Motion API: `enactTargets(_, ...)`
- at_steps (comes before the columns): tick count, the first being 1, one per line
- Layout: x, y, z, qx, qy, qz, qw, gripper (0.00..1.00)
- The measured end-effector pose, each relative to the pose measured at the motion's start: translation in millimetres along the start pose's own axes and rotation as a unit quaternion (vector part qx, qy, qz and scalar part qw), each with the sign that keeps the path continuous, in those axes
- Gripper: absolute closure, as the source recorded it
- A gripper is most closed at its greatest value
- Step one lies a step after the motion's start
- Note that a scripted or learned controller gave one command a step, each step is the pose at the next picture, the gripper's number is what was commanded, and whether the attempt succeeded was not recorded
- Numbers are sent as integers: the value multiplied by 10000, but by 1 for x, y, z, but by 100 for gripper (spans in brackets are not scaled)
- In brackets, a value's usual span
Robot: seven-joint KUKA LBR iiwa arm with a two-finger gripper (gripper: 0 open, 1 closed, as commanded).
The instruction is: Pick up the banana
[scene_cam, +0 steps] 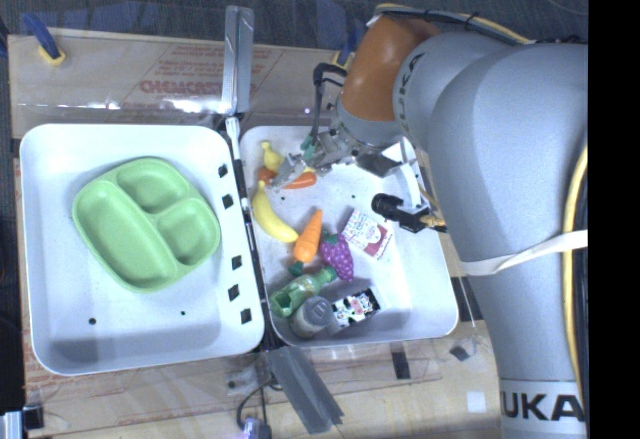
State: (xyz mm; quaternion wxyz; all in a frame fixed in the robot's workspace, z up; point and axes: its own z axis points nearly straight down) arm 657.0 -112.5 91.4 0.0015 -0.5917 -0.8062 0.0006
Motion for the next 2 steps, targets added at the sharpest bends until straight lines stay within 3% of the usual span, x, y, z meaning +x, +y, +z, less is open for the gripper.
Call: enactTargets(2,0,0,0,0,0,0,10000,0)
